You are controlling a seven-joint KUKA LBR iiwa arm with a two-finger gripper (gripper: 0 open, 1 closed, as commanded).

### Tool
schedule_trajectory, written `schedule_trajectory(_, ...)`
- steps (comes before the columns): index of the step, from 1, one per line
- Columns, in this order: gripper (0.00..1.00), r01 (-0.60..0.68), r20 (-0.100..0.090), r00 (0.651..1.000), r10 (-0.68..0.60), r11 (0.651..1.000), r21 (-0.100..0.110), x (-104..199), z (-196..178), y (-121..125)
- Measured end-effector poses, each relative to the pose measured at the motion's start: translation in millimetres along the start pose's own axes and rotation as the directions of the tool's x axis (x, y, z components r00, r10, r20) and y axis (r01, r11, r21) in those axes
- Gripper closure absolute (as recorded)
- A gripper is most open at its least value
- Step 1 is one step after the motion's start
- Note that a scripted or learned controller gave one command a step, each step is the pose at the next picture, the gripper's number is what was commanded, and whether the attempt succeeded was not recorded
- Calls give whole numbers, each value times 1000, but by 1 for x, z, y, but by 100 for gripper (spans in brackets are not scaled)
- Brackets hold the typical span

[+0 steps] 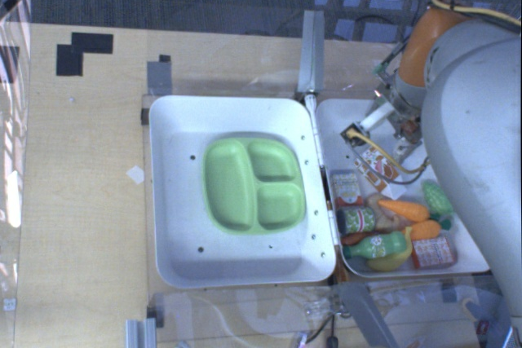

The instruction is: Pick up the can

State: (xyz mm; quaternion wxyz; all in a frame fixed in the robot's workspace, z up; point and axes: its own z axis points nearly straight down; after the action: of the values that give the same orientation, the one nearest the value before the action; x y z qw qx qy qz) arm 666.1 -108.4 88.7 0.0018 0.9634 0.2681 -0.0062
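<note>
The can (356, 220), with a green and red label, lies on its side near the left wall of the right bin (334, 120), among other groceries. My gripper (403, 133) hangs over the far part of that bin, up and to the right of the can and well apart from it. The large grey arm (477, 134) covers the bin's right side.
Around the can lie a pale-labelled package (347, 187), two carrots (404, 209), a green bottle (383, 245), a red box (433, 253) and a green item (436, 198). The left bin (175, 175) holds a green divided plate (254, 183).
</note>
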Motion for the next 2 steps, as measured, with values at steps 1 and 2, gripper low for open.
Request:
schedule_trajectory(1, 0, -332, -13, 943, 332, 943, 6, 37, -95, -79)
schedule_trajectory(2, 100, -335, -12, 942, 335, 942, 7, 36, -104, -78)
